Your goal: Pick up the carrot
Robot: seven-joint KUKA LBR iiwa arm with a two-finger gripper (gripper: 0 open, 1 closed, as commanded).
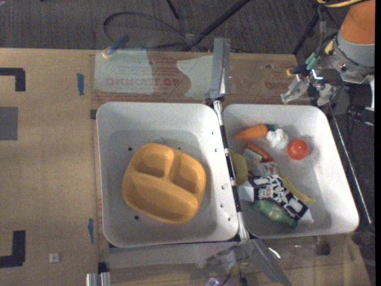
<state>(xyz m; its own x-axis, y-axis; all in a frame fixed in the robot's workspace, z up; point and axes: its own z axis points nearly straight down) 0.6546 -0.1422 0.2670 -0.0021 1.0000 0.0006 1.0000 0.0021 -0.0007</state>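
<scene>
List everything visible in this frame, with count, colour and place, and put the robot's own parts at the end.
white bins: 2, white, side by side on the bench
divided plate: 1, orange-yellow, in the left bin
carrot: 1, orange, upper left of the right bin
white lump: 1, white, just right of the carrot
tomato-like ball: 1, red, upper right part of the right bin
black and white carton: 1, lying in the lower middle of the right bin
green packet: 1, green, at the lower edge of the right bin
blue tape strips: several, blue, on the bench left of the bins
arm: 1, grey with orange band, top right
gripper: 1, above the right bin's upper edge, apart from the carrot
</scene>
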